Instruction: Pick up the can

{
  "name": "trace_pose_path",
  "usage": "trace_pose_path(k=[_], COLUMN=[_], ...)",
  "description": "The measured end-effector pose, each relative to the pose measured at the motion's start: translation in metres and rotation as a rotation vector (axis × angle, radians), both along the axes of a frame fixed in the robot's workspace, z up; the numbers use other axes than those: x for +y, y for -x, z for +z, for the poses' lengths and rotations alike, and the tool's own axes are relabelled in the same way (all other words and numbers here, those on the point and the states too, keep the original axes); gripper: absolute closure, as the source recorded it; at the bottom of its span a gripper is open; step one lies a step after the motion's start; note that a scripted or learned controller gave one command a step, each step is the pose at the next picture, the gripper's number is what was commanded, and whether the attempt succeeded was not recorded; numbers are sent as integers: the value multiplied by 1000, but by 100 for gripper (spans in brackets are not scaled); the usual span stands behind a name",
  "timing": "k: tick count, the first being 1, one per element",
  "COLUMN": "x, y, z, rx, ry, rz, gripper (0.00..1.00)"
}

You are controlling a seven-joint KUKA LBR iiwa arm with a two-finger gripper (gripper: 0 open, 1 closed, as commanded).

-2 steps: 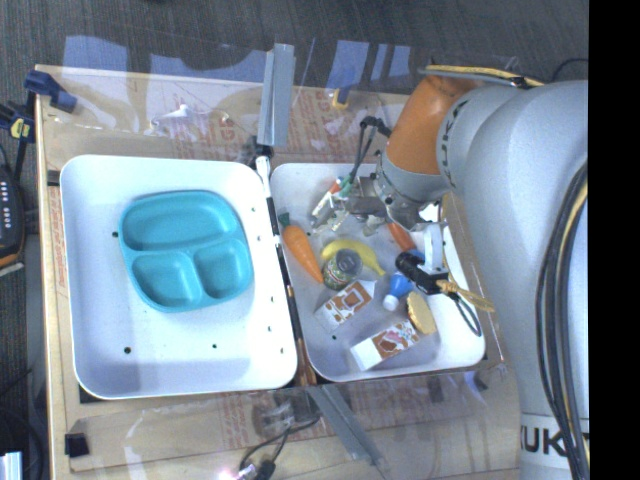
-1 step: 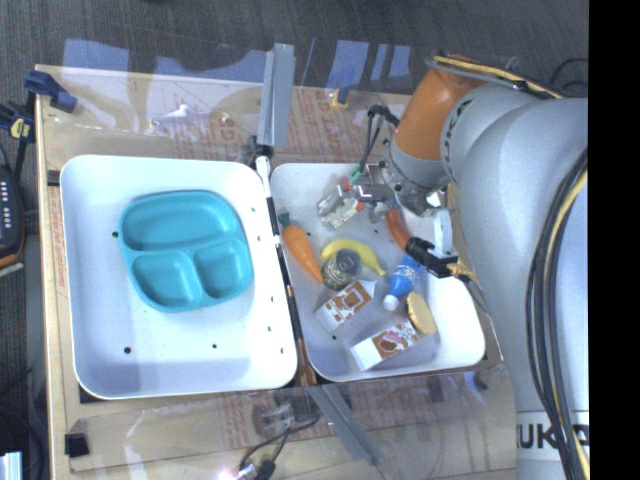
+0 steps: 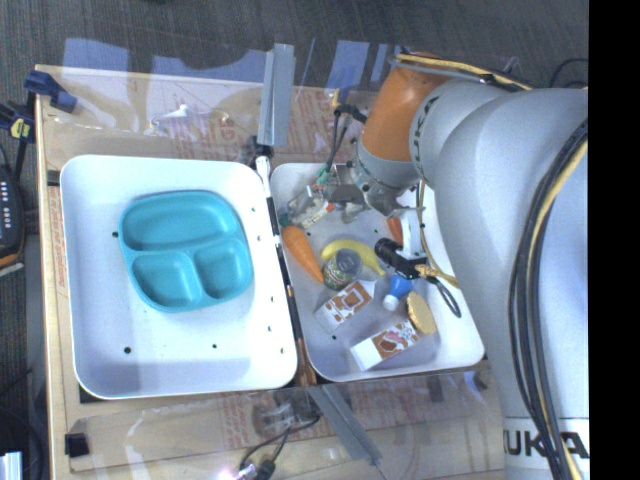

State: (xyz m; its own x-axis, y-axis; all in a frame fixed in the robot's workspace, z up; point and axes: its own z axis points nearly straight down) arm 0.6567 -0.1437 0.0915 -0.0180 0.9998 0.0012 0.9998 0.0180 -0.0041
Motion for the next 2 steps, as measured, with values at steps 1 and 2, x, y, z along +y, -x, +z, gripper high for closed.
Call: trace_pose_path(k=[1,2], x=[0,0], y=[-3,-2], z=[17,15], rx=[-7,-5], ry=[0,1], rz=[5,5], gripper=[100,0])
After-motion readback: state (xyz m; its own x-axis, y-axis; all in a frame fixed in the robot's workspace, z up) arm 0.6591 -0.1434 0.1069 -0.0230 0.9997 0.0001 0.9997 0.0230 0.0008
